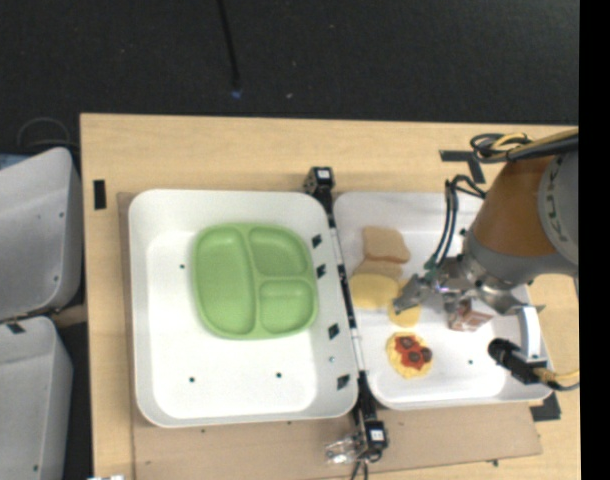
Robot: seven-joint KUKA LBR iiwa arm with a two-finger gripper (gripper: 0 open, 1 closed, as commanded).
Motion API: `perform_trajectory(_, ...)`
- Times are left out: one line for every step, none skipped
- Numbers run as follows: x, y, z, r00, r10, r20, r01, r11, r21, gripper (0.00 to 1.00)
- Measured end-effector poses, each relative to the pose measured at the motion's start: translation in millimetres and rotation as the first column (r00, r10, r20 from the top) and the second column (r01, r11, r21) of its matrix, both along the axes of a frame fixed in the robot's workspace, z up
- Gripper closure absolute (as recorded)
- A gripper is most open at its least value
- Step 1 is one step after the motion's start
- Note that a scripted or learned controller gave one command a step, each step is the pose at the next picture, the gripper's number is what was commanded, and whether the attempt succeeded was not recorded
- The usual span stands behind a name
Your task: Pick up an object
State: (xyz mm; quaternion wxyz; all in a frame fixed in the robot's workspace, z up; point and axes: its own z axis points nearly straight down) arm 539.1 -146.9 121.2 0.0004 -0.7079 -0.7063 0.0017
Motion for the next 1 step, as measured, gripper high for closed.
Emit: perform_trajectory(-0.4,-1.8,-21.6,1.000,-0.002,0.001,0.002,1.000,0.000,0.00)
